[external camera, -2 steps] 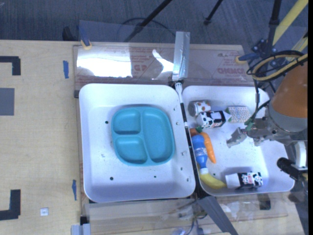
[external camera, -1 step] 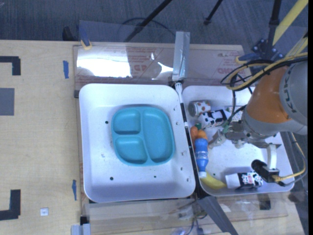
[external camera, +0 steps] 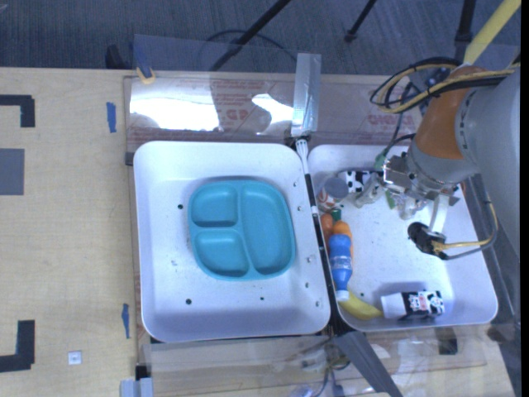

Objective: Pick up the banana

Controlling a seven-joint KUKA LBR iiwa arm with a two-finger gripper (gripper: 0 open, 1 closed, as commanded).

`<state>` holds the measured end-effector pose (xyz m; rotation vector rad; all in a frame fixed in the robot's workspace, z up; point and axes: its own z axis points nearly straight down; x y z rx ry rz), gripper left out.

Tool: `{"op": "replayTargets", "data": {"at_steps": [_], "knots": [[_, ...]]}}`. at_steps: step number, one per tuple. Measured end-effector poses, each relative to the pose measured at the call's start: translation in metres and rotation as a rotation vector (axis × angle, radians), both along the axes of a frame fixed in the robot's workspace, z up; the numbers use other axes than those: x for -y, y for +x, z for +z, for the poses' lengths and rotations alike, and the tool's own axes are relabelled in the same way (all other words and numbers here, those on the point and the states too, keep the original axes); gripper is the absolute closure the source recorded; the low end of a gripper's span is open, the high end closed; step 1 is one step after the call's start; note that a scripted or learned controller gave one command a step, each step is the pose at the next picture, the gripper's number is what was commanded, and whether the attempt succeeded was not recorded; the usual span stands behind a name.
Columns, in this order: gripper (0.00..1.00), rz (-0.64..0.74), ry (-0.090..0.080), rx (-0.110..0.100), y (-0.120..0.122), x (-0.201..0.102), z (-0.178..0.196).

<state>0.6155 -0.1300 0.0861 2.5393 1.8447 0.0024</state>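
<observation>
Gripper (external camera: 411, 198), hanging from the grey arm over the far side of the right-hand white bin (external camera: 483, 284), is too blurred among its cables to tell whether it is parted or closed, and nothing shows between its tips. Well apart from it, the small yellow banana (external camera: 360, 306) lies in that bin's near left corner, wedged between the upright blue-and-orange bottle (external camera: 340, 255) and the black-and-white carton (external camera: 421, 303), so a grasp there looks cramped; the turquoise divided plate (external camera: 241, 227) sits alone in the left bin.

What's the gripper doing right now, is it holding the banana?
Gripper: over the right bin, open or shut cannot be told. The banana lies at the bin's front edge, not held.
</observation>
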Motion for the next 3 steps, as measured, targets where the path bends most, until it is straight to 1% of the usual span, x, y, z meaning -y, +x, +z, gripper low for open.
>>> {"op": "replayTargets", "data": {"at_steps": [1,2,3], "knots": [[0.00,-0.351,0.002,-0.003,-0.004,0.002,0.000],[0.00,-0.807,0.004,-0.004,-0.069,0.011,0.000],[0.00,-1.052,0.003,-0.002,-0.048,0.032,-0.001]]}}
